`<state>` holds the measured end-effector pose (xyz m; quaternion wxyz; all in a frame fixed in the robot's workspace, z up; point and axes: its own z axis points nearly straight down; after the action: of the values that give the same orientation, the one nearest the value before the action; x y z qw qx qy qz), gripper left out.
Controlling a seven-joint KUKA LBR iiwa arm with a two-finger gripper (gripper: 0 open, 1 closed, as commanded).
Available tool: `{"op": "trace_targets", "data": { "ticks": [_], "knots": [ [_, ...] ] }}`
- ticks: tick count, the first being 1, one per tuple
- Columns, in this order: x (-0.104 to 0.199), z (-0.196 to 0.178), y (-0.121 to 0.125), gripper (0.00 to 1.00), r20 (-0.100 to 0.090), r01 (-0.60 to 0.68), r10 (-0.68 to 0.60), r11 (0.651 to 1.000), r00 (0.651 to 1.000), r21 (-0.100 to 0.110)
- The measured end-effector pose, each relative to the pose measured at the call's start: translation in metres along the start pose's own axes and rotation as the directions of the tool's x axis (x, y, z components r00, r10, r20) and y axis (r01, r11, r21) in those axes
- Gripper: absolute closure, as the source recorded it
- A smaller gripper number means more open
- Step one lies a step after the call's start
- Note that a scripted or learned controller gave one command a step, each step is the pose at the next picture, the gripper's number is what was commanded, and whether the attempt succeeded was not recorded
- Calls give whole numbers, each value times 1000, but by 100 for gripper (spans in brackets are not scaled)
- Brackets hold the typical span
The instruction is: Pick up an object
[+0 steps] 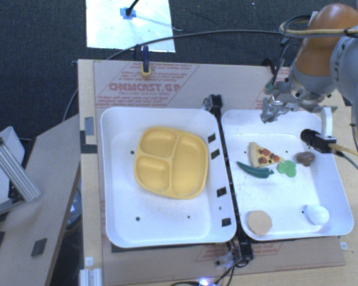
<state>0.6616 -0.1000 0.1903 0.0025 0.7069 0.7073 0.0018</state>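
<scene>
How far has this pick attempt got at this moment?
Done: nothing lifted; the pizza slice, green pepper and white egg lie in the right bin. In hand: the gripper hangs above that bin's far edge. Left: descend, grasp, lift.

one fixed camera sits high above the surface point(167, 79), looking down at a slant. both bins, left point(116, 177) and right point(337, 186), fall inside the frame, with dark floor point(42, 22) beyond the far edge (the upper part of the picture). the arm point(331, 46) enters from the right. the view stands well back, wide rather than close.
</scene>
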Motion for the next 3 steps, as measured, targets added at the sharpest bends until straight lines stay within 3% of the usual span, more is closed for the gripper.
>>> {"op": "trace_targets", "data": {
  "ticks": [1, 3],
  "knots": [
    [0, -54, 2, 100, 0, 4, -4, 1000, 1000, -2],
    [96, -34, -26, 100, -2, 8, -8, 1000, 1000, 7]
  ]
}}
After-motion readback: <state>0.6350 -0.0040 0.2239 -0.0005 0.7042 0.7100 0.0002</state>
